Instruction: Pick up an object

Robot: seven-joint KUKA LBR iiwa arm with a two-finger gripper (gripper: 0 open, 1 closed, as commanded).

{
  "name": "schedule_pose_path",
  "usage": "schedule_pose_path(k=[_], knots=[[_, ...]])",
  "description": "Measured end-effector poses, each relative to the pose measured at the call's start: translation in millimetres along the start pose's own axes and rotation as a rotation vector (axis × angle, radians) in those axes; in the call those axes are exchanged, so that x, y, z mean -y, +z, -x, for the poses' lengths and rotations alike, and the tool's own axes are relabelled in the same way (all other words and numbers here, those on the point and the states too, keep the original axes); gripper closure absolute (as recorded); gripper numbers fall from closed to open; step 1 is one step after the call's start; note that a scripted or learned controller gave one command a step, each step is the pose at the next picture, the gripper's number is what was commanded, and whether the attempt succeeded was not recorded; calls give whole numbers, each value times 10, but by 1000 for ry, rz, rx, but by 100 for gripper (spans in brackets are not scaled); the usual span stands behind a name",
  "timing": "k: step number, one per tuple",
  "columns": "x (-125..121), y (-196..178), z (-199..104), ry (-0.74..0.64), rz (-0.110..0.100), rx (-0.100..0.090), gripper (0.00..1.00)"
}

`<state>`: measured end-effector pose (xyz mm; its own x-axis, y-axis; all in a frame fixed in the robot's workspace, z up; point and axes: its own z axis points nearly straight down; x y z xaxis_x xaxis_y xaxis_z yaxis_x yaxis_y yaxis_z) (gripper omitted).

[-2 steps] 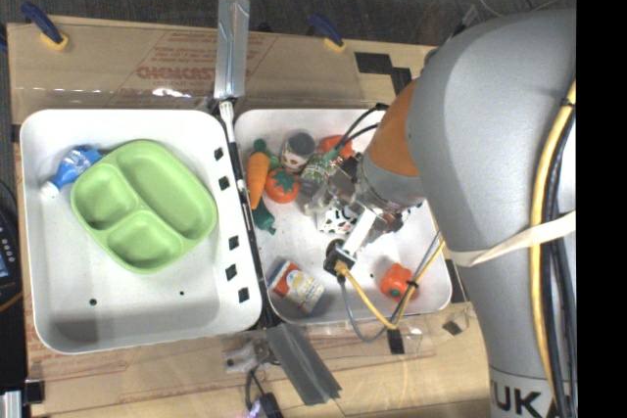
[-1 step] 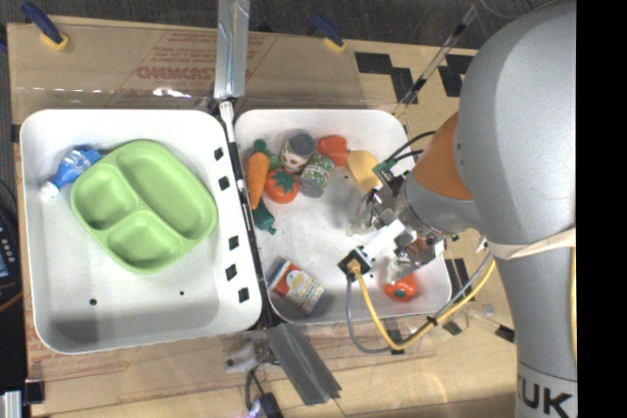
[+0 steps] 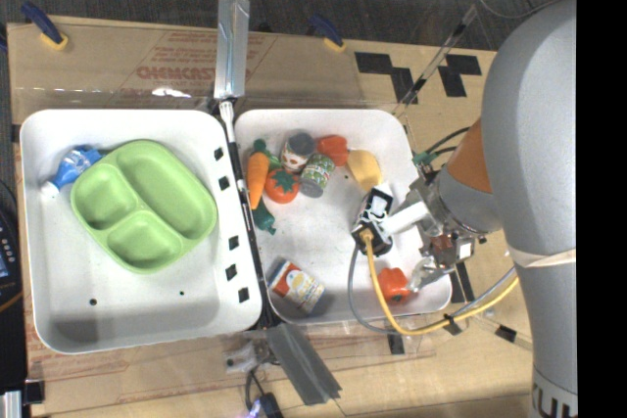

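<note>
My gripper (image 3: pixel 423 271) hangs low over the front right corner of the right bin (image 3: pixel 323 240). A small orange-red object (image 3: pixel 393 284) lies right at its left side, touching or nearly touching it; I cannot tell whether it is gripped. Farther back in this bin lie a carrot (image 3: pixel 257 175), a red tomato (image 3: pixel 282 188), two small cans (image 3: pixel 298 149) (image 3: pixel 317 175), a red-orange piece (image 3: pixel 333 148) and a yellow piece (image 3: pixel 363 168). A small orange-and-white carton (image 3: pixel 297 286) lies near the front wall.
The left bin (image 3: pixel 59 299) holds a green divided plate (image 3: pixel 145 204) and a blue object (image 3: pixel 72 163) at its back left. A dark green bit (image 3: pixel 265 221) lies by the divider between the bins. The arm's grey body covers the right bin's right wall.
</note>
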<state>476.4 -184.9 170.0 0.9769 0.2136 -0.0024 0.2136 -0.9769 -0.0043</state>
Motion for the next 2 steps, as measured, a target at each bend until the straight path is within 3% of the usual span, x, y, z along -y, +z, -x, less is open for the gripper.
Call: schedule_pose_path(k=[1,2], knots=[[523,-168,-116,-28,-2,1,0],[-60,383,31,-42,-2,4,0]])
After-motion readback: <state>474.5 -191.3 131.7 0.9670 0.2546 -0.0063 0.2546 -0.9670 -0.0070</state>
